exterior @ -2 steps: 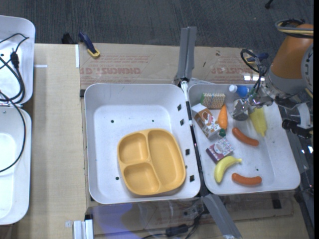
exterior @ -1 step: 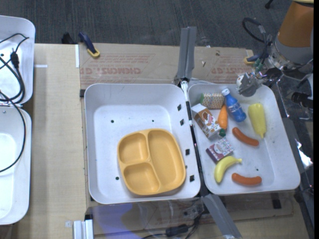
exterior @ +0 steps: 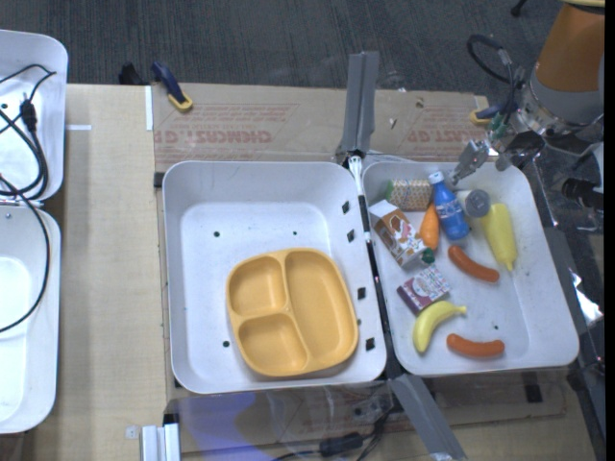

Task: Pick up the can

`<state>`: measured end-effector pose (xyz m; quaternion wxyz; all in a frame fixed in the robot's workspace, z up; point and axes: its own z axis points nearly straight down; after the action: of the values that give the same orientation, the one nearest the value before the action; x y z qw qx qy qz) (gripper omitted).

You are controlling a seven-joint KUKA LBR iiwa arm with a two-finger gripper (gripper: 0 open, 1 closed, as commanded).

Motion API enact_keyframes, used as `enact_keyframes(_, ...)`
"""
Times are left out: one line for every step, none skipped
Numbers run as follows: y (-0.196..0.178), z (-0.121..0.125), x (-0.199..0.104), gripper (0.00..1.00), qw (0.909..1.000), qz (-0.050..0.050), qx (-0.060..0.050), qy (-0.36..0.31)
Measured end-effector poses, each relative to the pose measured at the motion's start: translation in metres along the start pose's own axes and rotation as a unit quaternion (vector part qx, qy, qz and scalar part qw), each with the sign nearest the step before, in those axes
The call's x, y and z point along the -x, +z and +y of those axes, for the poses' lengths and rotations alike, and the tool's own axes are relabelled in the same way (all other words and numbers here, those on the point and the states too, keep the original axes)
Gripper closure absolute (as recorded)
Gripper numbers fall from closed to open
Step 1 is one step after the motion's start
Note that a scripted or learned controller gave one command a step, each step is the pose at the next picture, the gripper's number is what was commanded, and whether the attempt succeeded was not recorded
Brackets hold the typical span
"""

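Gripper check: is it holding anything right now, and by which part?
Nothing is held. The gripper hangs over the right bin's far edge, apart from the can.

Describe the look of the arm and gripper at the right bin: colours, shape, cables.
The arm shows as a thick rounded segment with a broad orange band and a grey collar below it. Black cables loop beside it. The gripper is a small cluster of dark and silver metal parts ending in thin grey fingers.
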<state>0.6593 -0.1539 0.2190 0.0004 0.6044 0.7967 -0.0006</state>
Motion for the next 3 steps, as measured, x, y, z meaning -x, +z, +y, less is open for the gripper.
enact_keyframes(0.125,-0.072,-0.012,0.0,0.9891,0.001,-0.001,0.148)
enact_keyframes(0.128,-0.142,0.012,0.0,0.9804,0.003,-0.001,0.197)
enact_keyframes(0.128,-0.143,0.013,0.0,0.9803,0.003,-0.001,0.198)
